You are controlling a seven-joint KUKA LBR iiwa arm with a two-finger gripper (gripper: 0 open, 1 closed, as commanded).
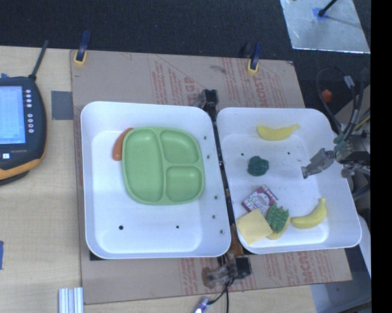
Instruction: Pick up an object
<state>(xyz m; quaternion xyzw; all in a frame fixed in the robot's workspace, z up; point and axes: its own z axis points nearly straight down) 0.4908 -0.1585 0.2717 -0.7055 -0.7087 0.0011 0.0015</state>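
The right white bin (313,240) holds several items. A yellow banana (277,132) lies near its far wall and a dark green broccoli piece (258,166) sits near the middle. A pink packet (260,199), a yellow cheese wedge (253,226), a small green spiky piece (278,218) and a second banana (310,216) lie toward the front. My gripper (323,161) hangs at the bin's right side, above the second banana and to the right of the broccoli, touching none of them.
The left white bin (150,240) carries a green divided plate (163,165) with an orange item (118,145) poking out from under its left edge. A teach pendant (10,126) lies on the bench at far left. Cables hang at the right edge.
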